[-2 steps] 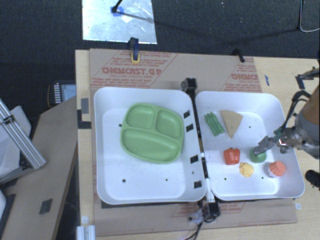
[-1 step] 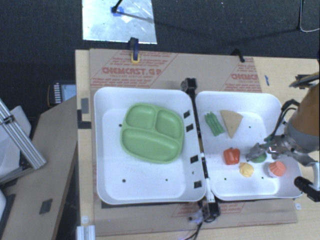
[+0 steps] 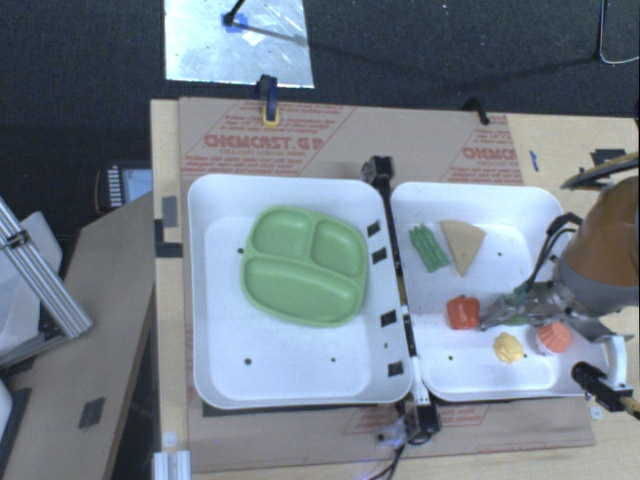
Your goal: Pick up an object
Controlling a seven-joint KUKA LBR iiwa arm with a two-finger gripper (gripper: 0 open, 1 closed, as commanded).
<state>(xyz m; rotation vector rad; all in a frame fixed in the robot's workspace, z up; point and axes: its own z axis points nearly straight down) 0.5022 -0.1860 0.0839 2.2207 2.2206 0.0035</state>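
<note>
In the right bin (image 3: 500,193) lie a green ridged piece (image 3: 428,247), a tan wedge (image 3: 463,245), a red chunk (image 3: 462,313), a small yellow lump (image 3: 509,348) and a round salmon-coloured piece (image 3: 553,338). The arm comes in from the right, its orange band (image 3: 612,238) over the bin's right rim. My gripper (image 3: 494,314) hangs low in the right bin, pointing left. Its tip is just right of the red chunk, above the yellow lump and left of the salmon piece. I see nothing held in it.
The left bin (image 3: 215,368) holds a green divided plate (image 3: 304,266). A black clip strip (image 3: 390,268) runs along the seam between the bins. Cardboard (image 3: 300,138) lies under both bins, and a grey rail (image 3: 35,268) juts in at the left.
</note>
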